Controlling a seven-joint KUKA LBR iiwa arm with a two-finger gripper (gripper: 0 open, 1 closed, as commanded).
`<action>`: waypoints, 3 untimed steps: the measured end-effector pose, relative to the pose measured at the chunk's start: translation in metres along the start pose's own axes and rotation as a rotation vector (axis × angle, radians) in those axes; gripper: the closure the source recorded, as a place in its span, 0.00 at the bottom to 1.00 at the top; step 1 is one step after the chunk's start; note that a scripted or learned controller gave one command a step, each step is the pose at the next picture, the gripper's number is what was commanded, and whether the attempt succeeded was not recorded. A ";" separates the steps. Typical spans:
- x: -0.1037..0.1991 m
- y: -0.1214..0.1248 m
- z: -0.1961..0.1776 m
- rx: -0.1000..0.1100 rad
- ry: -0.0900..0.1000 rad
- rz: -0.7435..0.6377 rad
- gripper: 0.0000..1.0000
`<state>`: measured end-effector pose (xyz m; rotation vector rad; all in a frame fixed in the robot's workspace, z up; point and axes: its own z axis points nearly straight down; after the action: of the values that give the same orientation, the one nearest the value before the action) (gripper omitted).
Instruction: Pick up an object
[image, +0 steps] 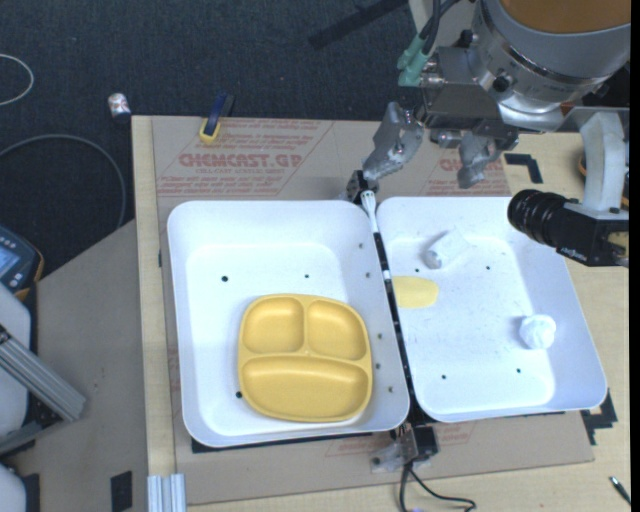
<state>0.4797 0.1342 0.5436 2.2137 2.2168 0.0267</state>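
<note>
My gripper (432, 158) hangs above the back edge of the right bin (560, 395), its two fingers (393, 145) spread apart with nothing between them. Below it in the right bin lie a small white cylinder-like piece (441, 247), a flat yellow piece (414, 292) by the left wall, and a crumpled white lump (537, 331) toward the right. A yellow three-compartment tray (304, 356) lies in the left bin (200, 260).
A black cylindrical device (560, 225) juts over the right bin's right edge. A blue and yellow clip (214, 118) sits on the cardboard behind the bins. Cables lie on the dark floor at the left.
</note>
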 end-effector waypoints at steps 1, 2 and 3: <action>0.095 -0.001 0.010 0.016 -0.003 -0.010 0.00; 0.090 0.000 -0.002 0.011 -0.002 -0.002 1.00; 0.030 -0.001 0.009 0.022 -0.008 0.008 1.00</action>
<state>0.4790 0.1645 0.5348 2.2297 2.2153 -0.0070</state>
